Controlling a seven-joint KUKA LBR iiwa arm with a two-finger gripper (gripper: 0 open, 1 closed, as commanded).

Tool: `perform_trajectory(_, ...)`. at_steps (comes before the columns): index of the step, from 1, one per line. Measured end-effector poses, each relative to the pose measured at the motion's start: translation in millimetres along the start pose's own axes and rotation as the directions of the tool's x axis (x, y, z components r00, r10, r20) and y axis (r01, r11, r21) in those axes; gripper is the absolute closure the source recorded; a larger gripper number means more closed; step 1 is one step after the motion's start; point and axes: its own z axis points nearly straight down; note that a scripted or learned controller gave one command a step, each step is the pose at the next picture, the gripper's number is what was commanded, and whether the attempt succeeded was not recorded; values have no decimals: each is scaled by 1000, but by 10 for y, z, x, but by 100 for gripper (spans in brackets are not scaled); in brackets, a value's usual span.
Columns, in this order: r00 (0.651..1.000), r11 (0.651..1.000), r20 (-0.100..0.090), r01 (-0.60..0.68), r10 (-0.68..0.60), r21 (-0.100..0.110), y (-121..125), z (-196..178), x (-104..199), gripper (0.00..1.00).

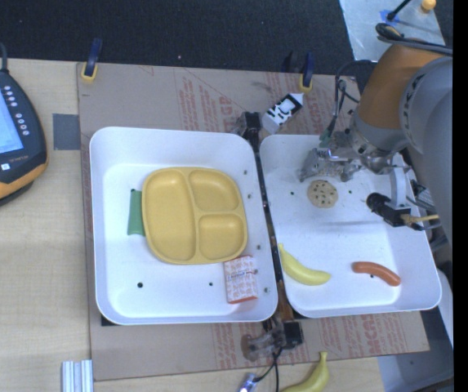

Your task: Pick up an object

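Cookie (323,193) on right bin (344,296) floor | end effector (329,162) just above cookie, finger state cannot be told | banana (302,269), sausage (376,273) nearer bin's front edge

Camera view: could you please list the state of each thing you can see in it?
Yellow divided plate: flat in left bin.
Red packet: beside plate.
Cookie: flat in right bin, below end effector.
Banana: lying on side.
Sausage: lying flat.
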Motion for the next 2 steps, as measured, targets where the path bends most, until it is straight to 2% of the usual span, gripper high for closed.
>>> perform_trajectory(1,1000,1000,0,1,-1,4,-169,2,249,0)
perform_trajectory(2,1000,1000,-1,-2,2,0,1,-283,-152,0)
